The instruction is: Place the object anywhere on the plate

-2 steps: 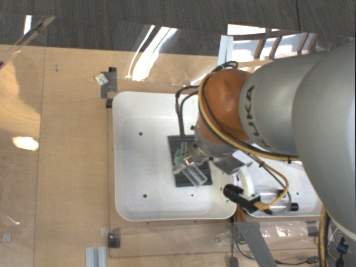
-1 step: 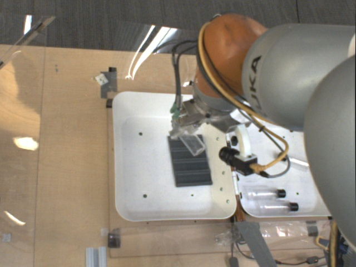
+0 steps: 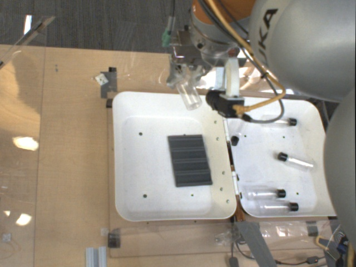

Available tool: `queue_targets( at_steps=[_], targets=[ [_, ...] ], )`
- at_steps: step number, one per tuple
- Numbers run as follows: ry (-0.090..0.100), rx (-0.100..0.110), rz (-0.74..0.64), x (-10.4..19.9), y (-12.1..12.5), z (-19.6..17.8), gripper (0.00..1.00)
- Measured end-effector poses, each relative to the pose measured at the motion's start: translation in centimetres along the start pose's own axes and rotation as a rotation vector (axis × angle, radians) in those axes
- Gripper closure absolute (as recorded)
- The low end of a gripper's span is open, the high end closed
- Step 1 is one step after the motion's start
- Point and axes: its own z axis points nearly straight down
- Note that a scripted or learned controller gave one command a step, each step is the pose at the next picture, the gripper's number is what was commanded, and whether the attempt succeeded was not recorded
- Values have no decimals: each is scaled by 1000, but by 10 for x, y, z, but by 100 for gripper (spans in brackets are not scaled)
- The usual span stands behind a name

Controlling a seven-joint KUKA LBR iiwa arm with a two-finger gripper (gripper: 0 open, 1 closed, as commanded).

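Looming largest and closest to the lens, the grey arm point(image 3: 311, 32) with its orange band fills the upper right. Below it, the gripper point(image 3: 186, 88) hangs over the far edge of the left bin point(image 3: 133, 204), and a clear tube point(image 3: 189, 95) sits between its fingers, tilted, its long axis running from upper left down to lower right with the free end pointing toward the bin floor. Nearer the bench front, 2 white bins lie side by side. On the left bin's floor rests 1 dark ribbed plate point(image 3: 189, 160), long axis running near to far, just below and apart from the held tube. In the right bin point(image 3: 311, 113) lie 4 more clear tubes with black caps: 1 near the far wall point(image 3: 283, 122), 1 mid-bin point(image 3: 295, 161), and 2 close together point(image 3: 268, 193) point(image 3: 278, 207) by the near wall, all roughly crosswise.
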Motion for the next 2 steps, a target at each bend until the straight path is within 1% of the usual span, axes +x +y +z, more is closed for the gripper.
queue_targets(
  at_steps=[1, 2],
  targets=[
    [-2, 4, 173, 23, 67, 34, 100],
    [-1, 4, 696, -8, -23, 115, 100]
  ],
)
